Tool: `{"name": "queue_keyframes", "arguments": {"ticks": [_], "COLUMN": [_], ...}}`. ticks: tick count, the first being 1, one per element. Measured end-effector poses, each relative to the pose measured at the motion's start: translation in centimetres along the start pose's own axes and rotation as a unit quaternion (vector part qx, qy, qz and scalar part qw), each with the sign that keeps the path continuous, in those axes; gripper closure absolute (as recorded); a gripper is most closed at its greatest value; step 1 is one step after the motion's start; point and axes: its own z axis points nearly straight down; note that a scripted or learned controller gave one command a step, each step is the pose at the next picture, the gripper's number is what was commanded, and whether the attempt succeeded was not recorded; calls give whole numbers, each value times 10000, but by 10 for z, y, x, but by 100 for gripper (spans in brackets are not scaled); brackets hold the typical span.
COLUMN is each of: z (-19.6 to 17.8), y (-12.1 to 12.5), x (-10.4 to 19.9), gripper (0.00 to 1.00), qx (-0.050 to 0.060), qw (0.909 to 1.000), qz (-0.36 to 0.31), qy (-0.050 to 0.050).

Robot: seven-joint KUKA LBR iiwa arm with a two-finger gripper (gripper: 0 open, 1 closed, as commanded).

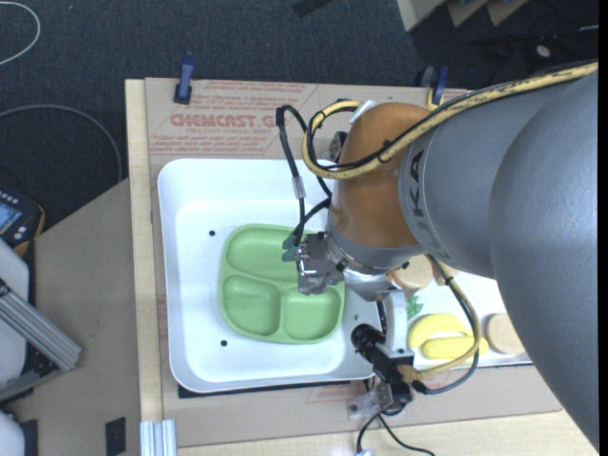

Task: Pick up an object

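From the camera above the bench (142, 255) I see my grey arm (513, 179) come in from the right, its orange band (375, 183) sitting over the middle of the scene where the two shallow white bins meet. Below the band my wrist narrows to the gripper (309, 269), which hangs low over the left white bin (190, 217).

In that bin lies a pale green plastic divided tray (261, 297) with three compartments — it takes up the middle and the right part of the bin floor. My gripper is over the tray's upper right part, at or very near its surface. The metal tip looks dark and crowded, and I cannot tell whether it is spread or pressed together, nor whether it touches the tray. Nothing can be seen pinched in it.

Black and yellow cables (318, 145) loop around the orange band and run along the arm.

The right white bin (494, 297) is mostly hidden under my arm. At its near side I make out a yellow rounded object (439, 338), a tan round object (503, 332) just to its right, and a bit of green-printed white between them and my wrist — too covered to name.

A brown printed cardboard sheet (223, 122) lies under the bins at the far side, held by blue clamps (184, 77).
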Motion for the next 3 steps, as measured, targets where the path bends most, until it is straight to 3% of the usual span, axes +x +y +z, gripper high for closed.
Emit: {"name": "queue_keyframes", "arguments": {"ticks": [1, 2, 3], "z": [-246, -151, -167], "y": [4, 0, 2], "x": [-7, -2, -2], "gripper": [100, 100, 100], "qx": [-133, 21, -32], "qw": [9999, 10000, 10000], "qz": [29, 50, 38], "qy": [19, -26, -15]}}
